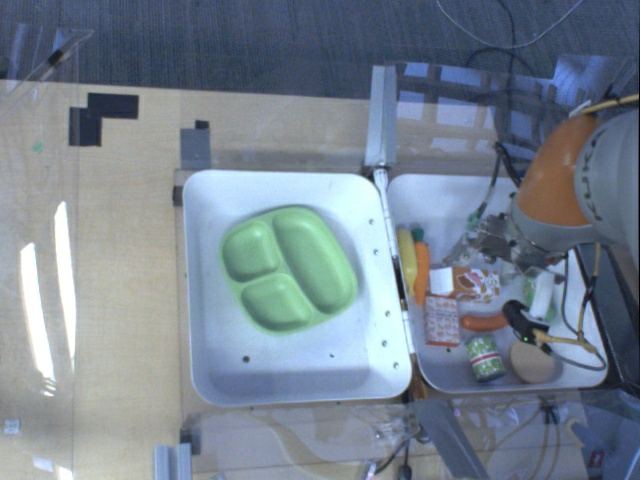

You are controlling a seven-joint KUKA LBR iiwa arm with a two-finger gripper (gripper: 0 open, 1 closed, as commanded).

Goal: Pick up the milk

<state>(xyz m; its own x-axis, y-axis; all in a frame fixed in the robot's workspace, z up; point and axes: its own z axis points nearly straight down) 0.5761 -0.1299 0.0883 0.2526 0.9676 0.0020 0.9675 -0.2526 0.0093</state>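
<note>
Camera view, from above at a slant: we see two shallow white bins side by side on the wooden bench. The left bin (215,368) carries a green three-compartment plate (290,267) near its centre, tilted so that its long axis runs from ten o'clock to four o'clock. The right bin (440,193) holds a cluster of small groceries: a yellow item (407,253) and an orange carrot-like item (422,270) lying along its left wall, a red-printed packet (442,320), a red sausage-like piece (483,321), a green can (486,359) at six o'clock, and a tan round object (533,362) at five o'clock. We take the small white carton with orange print (470,282), near the bin's centre, to be the milk, though its label is too small to read. The gripper (497,238) sits above it, at one o'clock from it; we cannot tell how the claw stands.
</note>
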